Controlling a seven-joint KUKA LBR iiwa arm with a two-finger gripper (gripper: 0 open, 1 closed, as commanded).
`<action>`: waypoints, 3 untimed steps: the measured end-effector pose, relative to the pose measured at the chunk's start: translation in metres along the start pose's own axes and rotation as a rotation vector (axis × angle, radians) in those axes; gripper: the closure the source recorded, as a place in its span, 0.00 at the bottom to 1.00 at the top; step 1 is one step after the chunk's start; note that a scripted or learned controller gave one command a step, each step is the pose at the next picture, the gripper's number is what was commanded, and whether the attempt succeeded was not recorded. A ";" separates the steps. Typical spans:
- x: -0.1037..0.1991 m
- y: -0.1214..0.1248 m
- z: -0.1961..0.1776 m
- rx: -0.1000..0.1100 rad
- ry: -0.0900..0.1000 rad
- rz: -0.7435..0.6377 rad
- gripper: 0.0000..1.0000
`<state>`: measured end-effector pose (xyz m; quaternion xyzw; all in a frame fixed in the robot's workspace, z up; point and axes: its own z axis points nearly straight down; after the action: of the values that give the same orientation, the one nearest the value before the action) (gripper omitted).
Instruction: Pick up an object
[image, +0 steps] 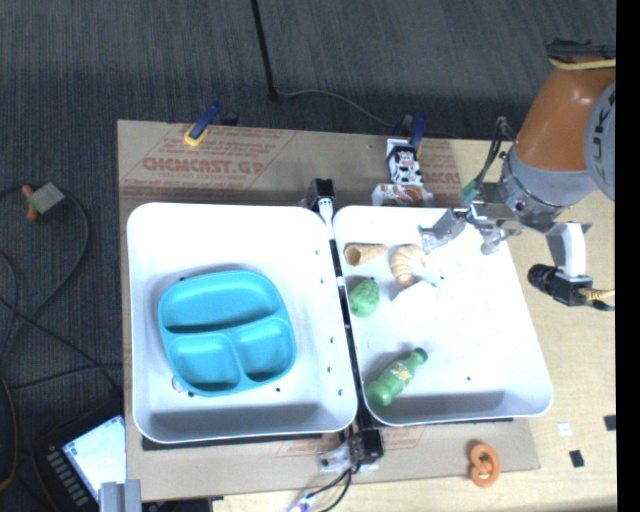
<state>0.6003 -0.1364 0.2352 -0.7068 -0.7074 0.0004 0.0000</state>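
Camera view: arm enters from the right, orange band high, gripper (462, 228) over the far right part of the right bin (500, 330), fingers spread with nothing between them. Right bin contents: one green bottle (396, 376) near the front wall, one green lump (363, 296) at the left wall, one cone (365, 254) and one tan shell-like piece (407, 262) just left of the gripper. Left bin (150, 240): one blue divided tray (227, 331)
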 end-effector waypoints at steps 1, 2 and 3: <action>-0.020 -0.016 0.113 0.000 0.000 0.001 0.00; -0.046 0.069 0.123 -0.002 -0.002 -0.001 0.00; -0.046 0.069 0.113 -0.003 -0.004 -0.002 1.00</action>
<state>0.6693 -0.1824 0.1224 -0.7060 -0.7082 0.0007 -0.0024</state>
